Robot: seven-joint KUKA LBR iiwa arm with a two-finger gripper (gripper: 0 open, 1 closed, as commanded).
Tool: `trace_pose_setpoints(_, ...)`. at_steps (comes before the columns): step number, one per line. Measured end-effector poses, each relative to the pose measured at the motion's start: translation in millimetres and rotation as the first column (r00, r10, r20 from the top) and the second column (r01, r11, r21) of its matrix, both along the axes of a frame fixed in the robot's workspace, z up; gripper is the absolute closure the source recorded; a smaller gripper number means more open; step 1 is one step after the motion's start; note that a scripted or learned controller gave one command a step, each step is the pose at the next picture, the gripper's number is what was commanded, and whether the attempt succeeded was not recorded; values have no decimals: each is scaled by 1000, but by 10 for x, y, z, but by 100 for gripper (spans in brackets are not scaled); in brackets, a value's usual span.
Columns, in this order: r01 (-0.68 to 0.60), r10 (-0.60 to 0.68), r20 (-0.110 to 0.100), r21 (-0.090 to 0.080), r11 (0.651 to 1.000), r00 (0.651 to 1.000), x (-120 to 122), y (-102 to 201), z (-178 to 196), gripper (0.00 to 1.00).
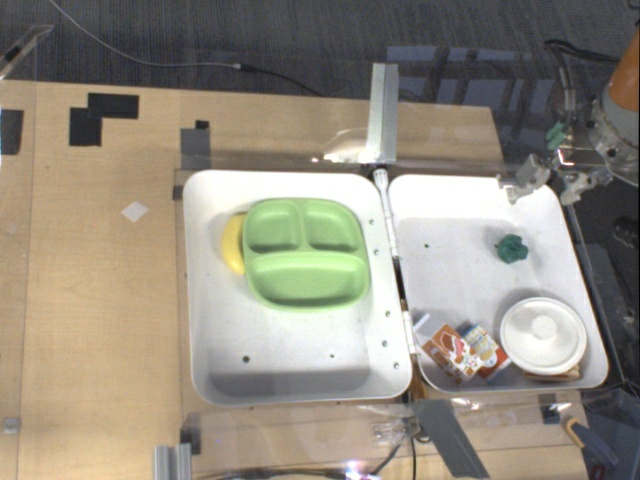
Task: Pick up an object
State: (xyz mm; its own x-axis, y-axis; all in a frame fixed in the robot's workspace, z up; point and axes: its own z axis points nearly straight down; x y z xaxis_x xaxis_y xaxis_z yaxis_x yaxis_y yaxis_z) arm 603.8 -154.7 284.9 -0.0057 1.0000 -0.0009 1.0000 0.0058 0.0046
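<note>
My gripper [545, 180] hangs over the far right corner of the right bin [440, 218], open, with nothing between its fingers. Below it in that bin lies a small dark green object [512, 249], apart from the gripper. A white round bowl [541, 333] sits at the bin's near right corner. Beside it, to the left, lies a colourful orange-and-white packet [462, 351]. In the left bin [290, 368] a light green divided plate [303, 252] rests, and a yellow object [231, 243] pokes out from under its left edge.
A metal post [384, 113] stands behind the seam between the two bins. The arm's wrist with its orange band [622, 93] and cables fills the upper right. Black markers [100, 116] are stuck on the wooden bench at the far left.
</note>
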Motion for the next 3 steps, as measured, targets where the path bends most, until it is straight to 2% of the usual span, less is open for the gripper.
trace_pose_setpoints(1, -12, 12, -2, 0, 1000, 1000, -170, -221, -1364, 0)
trace_pose_setpoints(2, -104, 104, 3, -1, 995, 995, -73, -269, -1979, 0)
trace_pose_setpoints(3, -108, 108, -13, 2, 994, 994, 474, -522, -1974, 0)
